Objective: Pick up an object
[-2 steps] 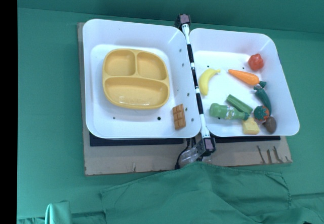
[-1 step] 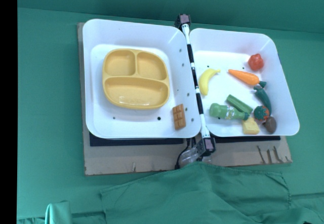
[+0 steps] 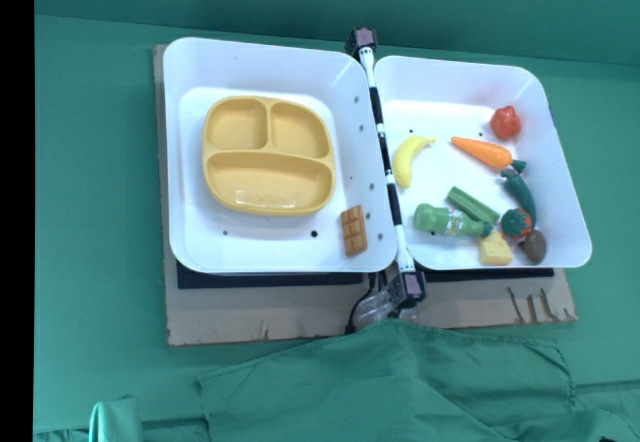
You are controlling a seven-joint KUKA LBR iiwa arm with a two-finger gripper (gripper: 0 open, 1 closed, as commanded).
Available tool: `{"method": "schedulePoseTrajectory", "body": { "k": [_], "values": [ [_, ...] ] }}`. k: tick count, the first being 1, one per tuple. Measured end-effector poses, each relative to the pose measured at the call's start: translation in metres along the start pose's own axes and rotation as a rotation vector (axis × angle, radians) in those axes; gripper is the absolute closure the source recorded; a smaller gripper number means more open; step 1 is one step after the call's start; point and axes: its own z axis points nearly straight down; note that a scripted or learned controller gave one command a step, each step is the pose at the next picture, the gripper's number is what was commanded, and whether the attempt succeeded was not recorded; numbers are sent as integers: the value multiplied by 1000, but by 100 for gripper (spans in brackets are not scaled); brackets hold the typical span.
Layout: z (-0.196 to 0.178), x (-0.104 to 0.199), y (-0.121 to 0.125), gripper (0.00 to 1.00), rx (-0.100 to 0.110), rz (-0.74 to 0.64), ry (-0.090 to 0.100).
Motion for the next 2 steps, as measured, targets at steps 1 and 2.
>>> {"method": "schedulePoseTrajectory", "body": {
  "k": [1, 2],
  "values": [
    [-3, 57, 60, 100, 18, -20, 11],
    [26, 111, 144, 100, 20, -20, 12]
  ]
}}
